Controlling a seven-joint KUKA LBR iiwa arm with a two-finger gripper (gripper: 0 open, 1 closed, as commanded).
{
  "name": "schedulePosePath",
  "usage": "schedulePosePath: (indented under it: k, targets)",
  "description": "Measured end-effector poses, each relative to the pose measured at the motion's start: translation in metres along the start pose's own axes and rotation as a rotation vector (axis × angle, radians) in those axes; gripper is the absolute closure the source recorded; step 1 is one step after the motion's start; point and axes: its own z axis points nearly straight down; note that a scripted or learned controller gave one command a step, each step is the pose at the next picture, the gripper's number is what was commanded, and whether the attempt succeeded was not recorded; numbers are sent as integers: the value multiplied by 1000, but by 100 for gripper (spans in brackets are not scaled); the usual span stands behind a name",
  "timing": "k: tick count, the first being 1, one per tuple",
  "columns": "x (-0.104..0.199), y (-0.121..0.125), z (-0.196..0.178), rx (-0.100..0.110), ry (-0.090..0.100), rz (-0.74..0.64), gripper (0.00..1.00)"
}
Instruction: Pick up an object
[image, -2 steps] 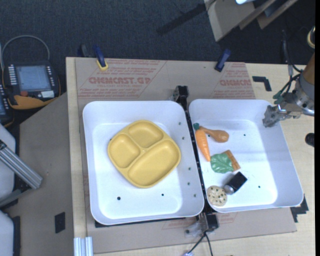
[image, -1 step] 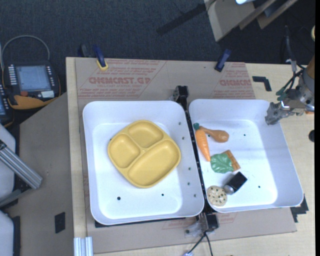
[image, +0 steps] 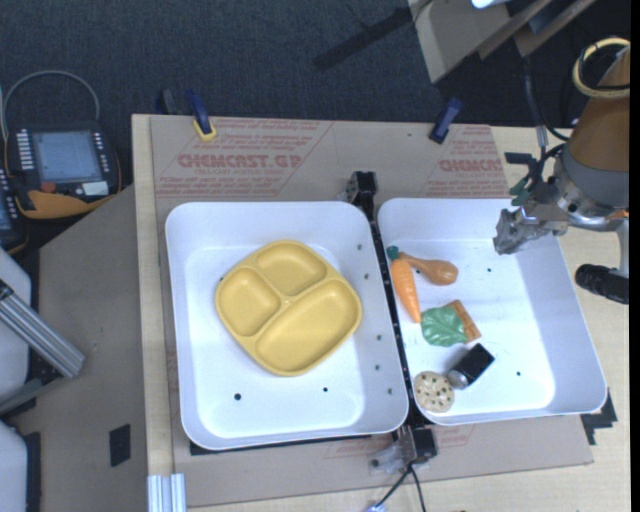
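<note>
A: Where is the tool?
B: The tool (image: 508, 236) hangs over the right bin's (image: 570, 330) far edge; whether it grips anything, I cannot tell.
A: And the objects?
B: A carrot (image: 405, 288) lies along that bin's left edge.

Red print on the cardboard sheet (image: 300, 150) under the bins reads "CHEMCAST GP" at the upper left. It repeats at the upper right, too partial to read.

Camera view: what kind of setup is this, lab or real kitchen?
Most likely a robot lab bench, not a kitchen. A teach pendant sits off the bench, the cardboard sheet under the two white bins is clamped down, and the food in the right one looks like toys, such as the carrot.
</note>
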Motion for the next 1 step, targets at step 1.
schedulePosePath:
  k: [1]
  targets:
    - [47, 4, -1, -1, 0, 0, 100]
